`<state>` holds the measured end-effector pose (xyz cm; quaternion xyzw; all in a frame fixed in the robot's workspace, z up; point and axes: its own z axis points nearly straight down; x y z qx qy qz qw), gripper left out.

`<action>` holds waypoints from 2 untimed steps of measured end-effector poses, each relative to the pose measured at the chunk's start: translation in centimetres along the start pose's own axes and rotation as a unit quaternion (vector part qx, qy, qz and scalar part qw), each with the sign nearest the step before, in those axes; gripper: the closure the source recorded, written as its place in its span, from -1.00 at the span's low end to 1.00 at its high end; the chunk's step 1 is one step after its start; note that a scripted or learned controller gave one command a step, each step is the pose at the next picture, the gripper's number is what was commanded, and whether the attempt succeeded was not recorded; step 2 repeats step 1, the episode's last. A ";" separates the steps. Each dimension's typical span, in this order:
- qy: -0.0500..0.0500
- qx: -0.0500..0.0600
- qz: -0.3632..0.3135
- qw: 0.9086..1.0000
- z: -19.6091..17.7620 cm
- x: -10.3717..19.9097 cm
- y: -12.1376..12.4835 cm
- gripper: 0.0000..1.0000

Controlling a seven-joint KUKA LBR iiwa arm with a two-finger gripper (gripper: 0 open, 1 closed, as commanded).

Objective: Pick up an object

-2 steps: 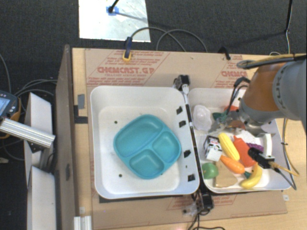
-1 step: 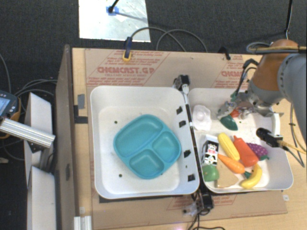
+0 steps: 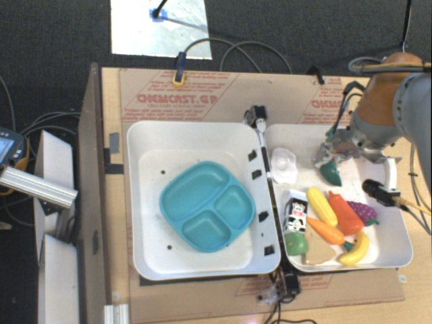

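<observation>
A: What's seen, biggest first?

B: Two white bins side by side on the bench. Left bin (image 3: 152, 201) is occupied by a teal divided plate (image 3: 206, 206), three compartments, lying flat near centre. Right bin (image 3: 398, 248) is reached into by the arm (image 3: 405, 106) from the right.

A: Gripper?

B: Gripper (image 3: 329, 159) is lowered at the bin's upper part, just above a dark green object (image 3: 331, 173). Open or shut can't be told, and contact w/ the object can't be judged.

A: Rest of the right bin?

B: A clear cup (image 3: 283, 165) is seen near the divider. Clustered lower down: corn (image 3: 322, 206), red pepper (image 3: 344, 212), carrot (image 3: 325, 231), banana (image 3: 356, 249), purple grapes (image 3: 364, 212), a small cow-print carton (image 3: 295, 214), a green item (image 3: 295, 243) below it.
</observation>
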<state>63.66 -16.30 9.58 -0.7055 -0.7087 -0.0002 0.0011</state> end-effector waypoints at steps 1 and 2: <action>0.000 -0.004 -0.003 1.000 -8.8 6.3 -1.4 1.00; 0.000 -0.004 -0.003 1.000 -8.8 6.3 -1.4 1.00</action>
